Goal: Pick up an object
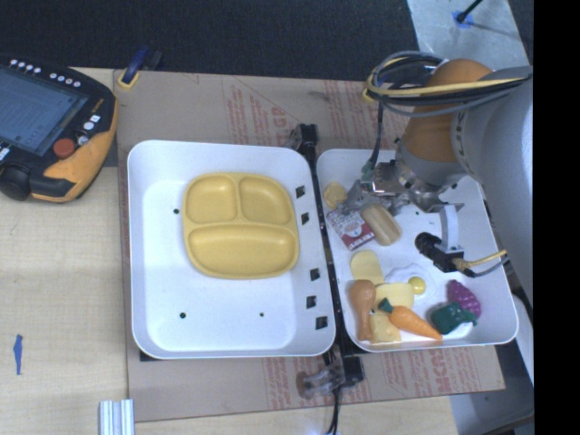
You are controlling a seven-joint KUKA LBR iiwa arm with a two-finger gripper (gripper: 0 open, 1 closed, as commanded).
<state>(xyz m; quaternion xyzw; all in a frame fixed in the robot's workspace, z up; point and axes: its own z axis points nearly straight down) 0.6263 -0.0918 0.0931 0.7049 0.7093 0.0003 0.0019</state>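
Arm low over the right bin's far half

Toy carrot [416, 322] lies at the right bin's [494, 243] near edge; farther back a bread roll [381, 225] sits just beside the gripper [373, 191] — possibly touching, and whether it is open or closed I cannot tell.

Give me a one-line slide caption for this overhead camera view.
KUKA arm's gripper low over toy food in the right bin, beside the left bin holding a yellow divided plate.
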